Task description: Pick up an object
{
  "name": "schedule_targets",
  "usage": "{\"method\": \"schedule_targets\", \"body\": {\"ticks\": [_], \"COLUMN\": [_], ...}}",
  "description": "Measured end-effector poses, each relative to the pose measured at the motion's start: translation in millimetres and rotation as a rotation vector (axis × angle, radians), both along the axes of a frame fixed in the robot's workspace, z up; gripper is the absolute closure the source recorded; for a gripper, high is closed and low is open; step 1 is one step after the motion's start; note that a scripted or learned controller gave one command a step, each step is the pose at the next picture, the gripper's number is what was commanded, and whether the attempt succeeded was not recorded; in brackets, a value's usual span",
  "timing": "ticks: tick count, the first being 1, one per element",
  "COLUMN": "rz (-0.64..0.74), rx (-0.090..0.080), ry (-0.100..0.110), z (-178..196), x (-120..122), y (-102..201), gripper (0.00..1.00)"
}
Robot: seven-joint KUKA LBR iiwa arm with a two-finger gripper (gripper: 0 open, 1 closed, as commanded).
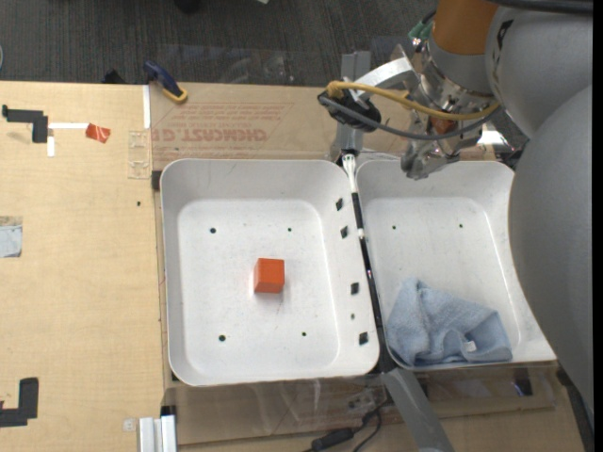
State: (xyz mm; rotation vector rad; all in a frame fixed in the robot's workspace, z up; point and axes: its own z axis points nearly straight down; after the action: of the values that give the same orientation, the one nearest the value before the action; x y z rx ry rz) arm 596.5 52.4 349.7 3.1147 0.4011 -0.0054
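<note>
Right now the gripper [426,163] hangs over the far rim of the right bin [499,252]; whether it is open or closed, I cannot tell. Nearest lies the blue cloth [448,325], in that bin's near corner; the orange block [269,276] sits farther off, mid left bin [188,252].

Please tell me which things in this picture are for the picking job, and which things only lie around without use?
For the job:
- orange block, in the left bin
- blue cloth, crumpled in the right bin's near corner
- gripper, above the right bin's far edge

Lying about:
- blue clamp on the cardboard
- small red piece on the wooden board
</note>
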Motion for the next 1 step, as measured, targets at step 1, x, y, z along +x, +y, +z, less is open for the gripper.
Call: {"method": "schedule_targets", "body": {"ticks": [1], "rz": [0.024], "rx": [0.0], "ry": [-0.002], "z": [44.0], "x": [16.8], "y": [76.7], "gripper": [1.0]}}
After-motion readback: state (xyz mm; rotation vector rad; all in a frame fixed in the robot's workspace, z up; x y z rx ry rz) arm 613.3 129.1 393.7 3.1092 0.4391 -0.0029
